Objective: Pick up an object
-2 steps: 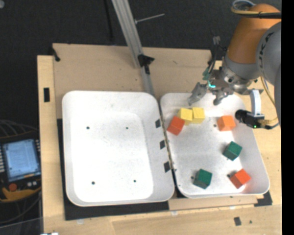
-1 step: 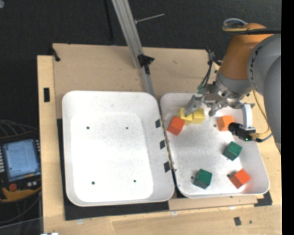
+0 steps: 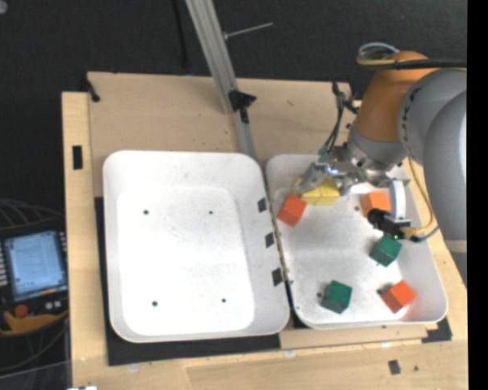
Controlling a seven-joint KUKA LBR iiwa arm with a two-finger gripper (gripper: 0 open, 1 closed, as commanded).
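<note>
Arm: grey KUKA arm [image 3: 439, 128] with orange band, entering from 3 o'clock, reaching down over the upper part of the right bin.
Gripper [image 3: 324, 187]: low over the right bin's 11 o'clock area, directly above a yellow block; finger state cannot be told.
Yellow block [image 3: 321, 194]: just under the gripper; whether it is gripped cannot be told.
Orange cube [image 3: 291, 210]: at 8 o'clock of the yellow block, near the bin's left wall.
Second orange cube [image 3: 377, 202]: at 3 o'clock of the gripper, partly hidden by the wrist.
Green cube [image 3: 385, 251]: right side of bin.
Second green cube [image 3: 336, 296]: near the bin's 6 o'clock edge.
Third orange cube [image 3: 398, 296]: at the 5 o'clock corner.
Right bin [image 3: 329, 246]: white, shallow.
Left bin [image 3: 183, 242]: white, beside the right bin at its 9 o'clock.
</note>
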